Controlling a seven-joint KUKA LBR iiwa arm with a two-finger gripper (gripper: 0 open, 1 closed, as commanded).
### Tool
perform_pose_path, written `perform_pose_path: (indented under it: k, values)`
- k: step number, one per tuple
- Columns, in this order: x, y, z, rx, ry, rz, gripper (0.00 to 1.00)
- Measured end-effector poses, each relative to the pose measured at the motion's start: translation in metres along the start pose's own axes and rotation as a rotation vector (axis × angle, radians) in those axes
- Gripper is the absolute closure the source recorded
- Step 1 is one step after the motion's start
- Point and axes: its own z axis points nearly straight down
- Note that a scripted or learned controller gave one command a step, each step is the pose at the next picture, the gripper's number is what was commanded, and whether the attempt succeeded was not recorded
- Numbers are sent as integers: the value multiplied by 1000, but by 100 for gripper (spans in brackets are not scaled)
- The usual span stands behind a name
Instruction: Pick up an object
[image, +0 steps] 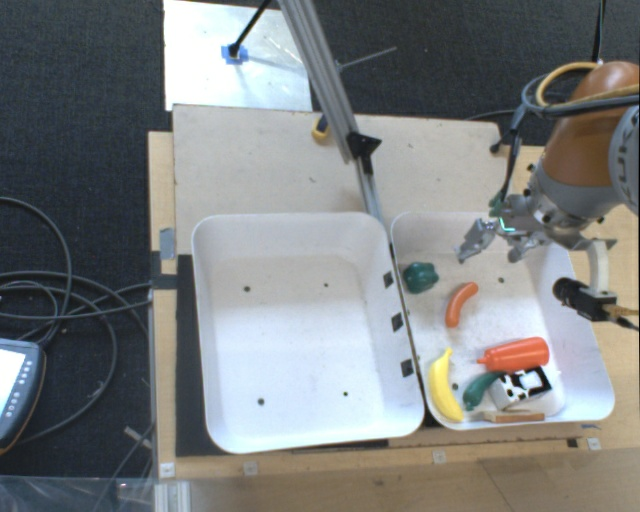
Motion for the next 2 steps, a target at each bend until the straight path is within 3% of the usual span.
perform_pose_path:
  k: [1,2]
  values:
    - [0,1,-2,-4,-1,0,0]
    - [4,-2,40,0,-1,2,0]
